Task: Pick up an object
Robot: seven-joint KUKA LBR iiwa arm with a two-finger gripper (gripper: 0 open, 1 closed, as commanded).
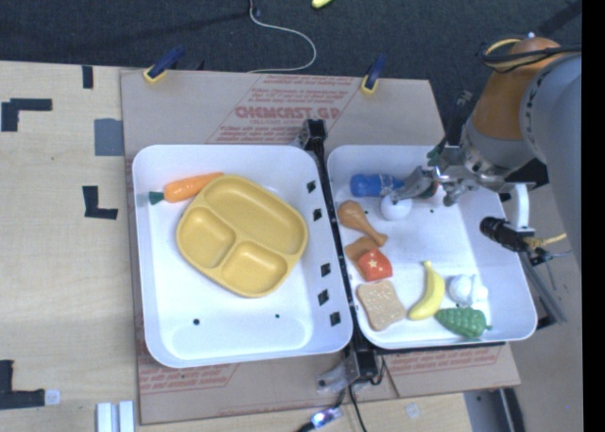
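Right of frame: the metal gripper [408, 191] hangs over the right bin [501, 302] — whether its claw is open cannot be told. Just left lies a glossy blue object [367, 183]; lower, a curved yellow banana [428, 293].

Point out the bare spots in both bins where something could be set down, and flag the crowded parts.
Left bin: a wide bare strip along the near edge, below the yellow divided plate; the carrot borders the far left corner.
Right bin: a bare patch mid-right, between the gripper and the banana. Crowded along its left wall and near edge: drumstick, tomato, bread slice.
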